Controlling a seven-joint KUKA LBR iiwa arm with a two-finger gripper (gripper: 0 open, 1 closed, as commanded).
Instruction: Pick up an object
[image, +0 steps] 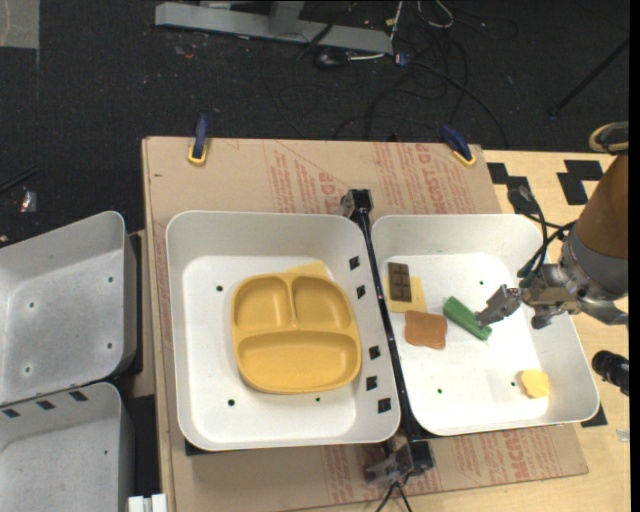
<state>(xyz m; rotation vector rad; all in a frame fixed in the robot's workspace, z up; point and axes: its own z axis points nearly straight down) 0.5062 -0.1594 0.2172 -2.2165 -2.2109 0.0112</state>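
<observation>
Gripper (497, 305) touching green block (465, 318) — right bin (560, 400)

– Which colours are seen in the left bin (190, 300)?

– White is shown by the bin; a yellow divided tray (296, 334) is laid in it.

– And in the right bin (560, 390)?

– White again. A green block (463, 317), a brown slab (426, 330), a small yellow piece (534, 383) and a dark brown gridded bar on a yellow card (403, 286) are seen.

– The surroundings?

– Tan cardboard (260, 175) printed in red is noted, with blue-and-yellow clamps (199, 142) and a black floor (90, 80).
</observation>
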